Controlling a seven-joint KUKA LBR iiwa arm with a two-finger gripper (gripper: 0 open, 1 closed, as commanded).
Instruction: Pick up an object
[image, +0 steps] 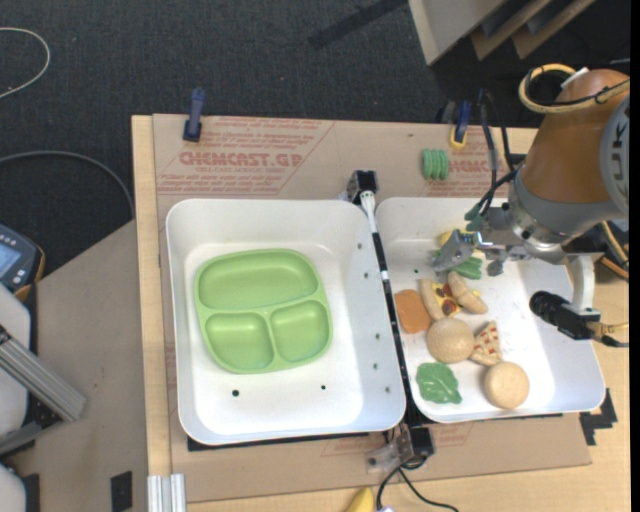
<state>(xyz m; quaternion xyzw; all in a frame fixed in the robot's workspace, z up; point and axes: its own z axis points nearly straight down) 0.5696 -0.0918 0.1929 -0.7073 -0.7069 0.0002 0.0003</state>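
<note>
Camera view: tool sat low in the right bin, among toy food. Its grip state could not be told, possibly touching a yellow-green piece.

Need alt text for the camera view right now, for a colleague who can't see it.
The gripper hangs low over toy food in the right bin, among it two round buns, a green leaf and an orange piece. The left bin holds a green divided tray.
</note>
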